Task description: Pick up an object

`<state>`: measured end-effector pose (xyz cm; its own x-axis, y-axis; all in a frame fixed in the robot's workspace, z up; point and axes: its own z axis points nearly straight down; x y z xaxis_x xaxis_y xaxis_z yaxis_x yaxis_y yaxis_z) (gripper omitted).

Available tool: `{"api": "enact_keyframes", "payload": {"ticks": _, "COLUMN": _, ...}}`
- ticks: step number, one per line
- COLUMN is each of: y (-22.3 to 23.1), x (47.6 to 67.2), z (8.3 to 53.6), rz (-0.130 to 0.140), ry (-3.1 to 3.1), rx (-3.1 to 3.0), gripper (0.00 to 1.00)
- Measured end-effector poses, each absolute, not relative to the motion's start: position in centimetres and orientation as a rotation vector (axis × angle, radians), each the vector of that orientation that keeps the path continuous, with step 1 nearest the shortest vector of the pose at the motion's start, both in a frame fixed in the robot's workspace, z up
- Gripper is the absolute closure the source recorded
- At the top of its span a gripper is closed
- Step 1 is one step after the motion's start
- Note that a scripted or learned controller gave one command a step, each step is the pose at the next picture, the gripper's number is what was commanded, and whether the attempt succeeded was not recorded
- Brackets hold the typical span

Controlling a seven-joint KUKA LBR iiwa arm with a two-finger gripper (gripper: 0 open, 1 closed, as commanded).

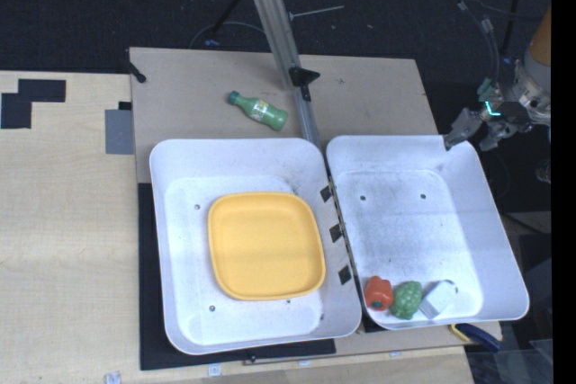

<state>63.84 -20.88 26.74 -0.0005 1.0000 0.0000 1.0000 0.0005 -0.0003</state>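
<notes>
The room behind is dark, with cables on a black floor. In front is the counter (pixel 63 220), pale wood, with a tan board on it. Two white bins sit side by side on the board.

The left bin (pixel 175 166) has a big yellow plate (pixel 265 245) lying flat in its middle. The right bin (pixel 477 220) is mostly bare. Its things are bunched in the near corner: a red pepper (pixel 378 292), a green lumpy toy (pixel 407 299) touching it, and a small white block (pixel 436 299) just beside that. A metal bar (pixel 281 31) leans up from between the bins. A little green bottle (pixel 258 110) lies on its side on the board, behind the left bin.

The end effector (pixel 490 123) hangs off the far right corner of the right bin, up near its rim. It is small and dark here, so I cannot tell how it is set. Nothing seems to be in it.

So the job looks like it has hardly begun. Nothing is lifted. Every toy is lying down in its place. The arm is well apart from the three small toys. I think it must still move over one, go down, grab it and lift it.
</notes>
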Motion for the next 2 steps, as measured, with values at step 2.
{"api": "enact_keyframes", "payload": {"ticks": 2, "y": -20.1, "x": 64.0, "z": 22.1, "rz": 0.003, "ry": -2.219, "rx": -2.22, "gripper": 0.0}}
